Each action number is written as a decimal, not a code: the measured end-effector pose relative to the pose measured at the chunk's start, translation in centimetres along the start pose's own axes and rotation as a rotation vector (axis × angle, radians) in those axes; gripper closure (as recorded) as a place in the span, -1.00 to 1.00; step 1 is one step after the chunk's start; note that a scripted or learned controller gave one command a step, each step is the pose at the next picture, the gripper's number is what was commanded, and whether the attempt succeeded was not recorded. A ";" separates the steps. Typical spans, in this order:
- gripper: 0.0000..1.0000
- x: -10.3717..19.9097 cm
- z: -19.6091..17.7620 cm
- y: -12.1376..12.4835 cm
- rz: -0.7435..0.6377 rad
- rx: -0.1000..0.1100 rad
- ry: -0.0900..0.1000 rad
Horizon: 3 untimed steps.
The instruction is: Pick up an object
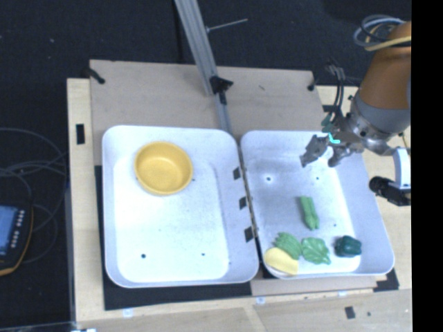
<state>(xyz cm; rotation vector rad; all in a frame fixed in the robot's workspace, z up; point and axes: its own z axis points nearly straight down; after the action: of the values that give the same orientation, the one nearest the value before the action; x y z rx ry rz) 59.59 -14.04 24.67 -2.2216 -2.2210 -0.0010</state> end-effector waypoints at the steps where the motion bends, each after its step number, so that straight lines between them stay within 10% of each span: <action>1: -1.00 0.0 0.0 0.0 0.000 0.000 0.000; 3: -1.00 -1.2 9.2 -1.2 0.001 0.004 -0.001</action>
<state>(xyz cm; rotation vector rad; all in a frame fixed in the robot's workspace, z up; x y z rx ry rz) 58.39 -15.21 15.44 -2.2210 -2.2188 0.0039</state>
